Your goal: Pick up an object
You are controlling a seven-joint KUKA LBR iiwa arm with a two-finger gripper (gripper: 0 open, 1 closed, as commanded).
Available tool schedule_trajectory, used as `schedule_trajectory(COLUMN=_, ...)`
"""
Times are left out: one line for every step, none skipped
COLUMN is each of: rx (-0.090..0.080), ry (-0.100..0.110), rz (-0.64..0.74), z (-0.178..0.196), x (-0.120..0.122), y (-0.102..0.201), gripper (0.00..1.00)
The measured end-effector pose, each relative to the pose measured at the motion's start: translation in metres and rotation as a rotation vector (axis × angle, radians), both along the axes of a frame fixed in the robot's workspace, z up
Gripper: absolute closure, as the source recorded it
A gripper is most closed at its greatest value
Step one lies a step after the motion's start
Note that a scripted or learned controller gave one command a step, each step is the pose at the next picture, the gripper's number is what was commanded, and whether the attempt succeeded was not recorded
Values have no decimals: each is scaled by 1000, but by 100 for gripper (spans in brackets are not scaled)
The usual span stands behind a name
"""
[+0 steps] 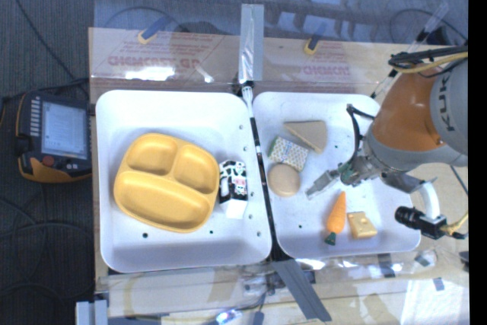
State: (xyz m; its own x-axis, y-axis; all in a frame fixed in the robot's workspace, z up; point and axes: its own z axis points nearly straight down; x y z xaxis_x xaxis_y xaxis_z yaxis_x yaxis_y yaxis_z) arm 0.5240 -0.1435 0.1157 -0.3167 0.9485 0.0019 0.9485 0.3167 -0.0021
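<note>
The right bin [300, 240] holds a tan bread wedge [308, 135], a patterned square piece [289, 153], a round beige biscuit [284, 180], an orange carrot [335, 215] and a yellow cheese cube [361, 224]. My gripper [323, 182] reaches in from the right and hangs low over the bin's middle, between the biscuit and the carrot's top. Nothing shows between its fingers. The left bin [114, 240] carries a yellow divided plate [166, 180] and a small black-and-white cow carton [233, 183] against its right wall.
The arm's orange band [407, 118] and grey wrist cover the right bin's far right side. A handheld pendant [53, 137] lies on the floor left of the bench. Cables [426, 57] run at the upper right. A divider ridge [260, 164] separates the bins.
</note>
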Motion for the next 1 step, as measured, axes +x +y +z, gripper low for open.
schedule_trajectory(rx=-1, ry=-15, rz=22, z=-25, x=-35, y=-24, gripper=0)
